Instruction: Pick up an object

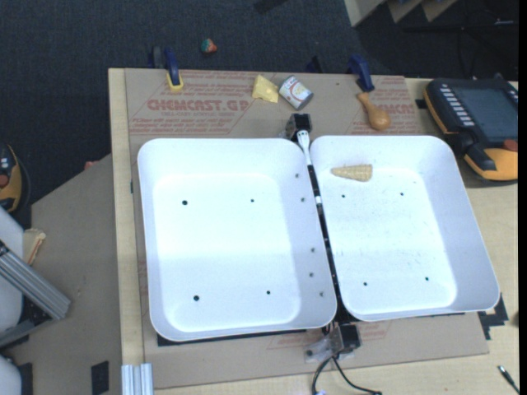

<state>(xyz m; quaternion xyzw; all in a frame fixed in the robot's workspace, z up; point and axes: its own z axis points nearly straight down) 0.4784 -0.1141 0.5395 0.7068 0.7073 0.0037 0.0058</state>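
A small tan, cone-shaped object [352,172] lies on its side near the far edge of the right bin [461,220]. The left bin [156,220] holds nothing but small dark dots on its floor.
On the cardboard behind the bins lie a yellow wedge [264,90], a small white-and-grey block [296,92] and a tan wooden piece [374,111]. Blue clamps [172,67] grip the board's far edge. A handheld pendant [482,120] rests at the right. A black clip [300,127] sits between the bins.
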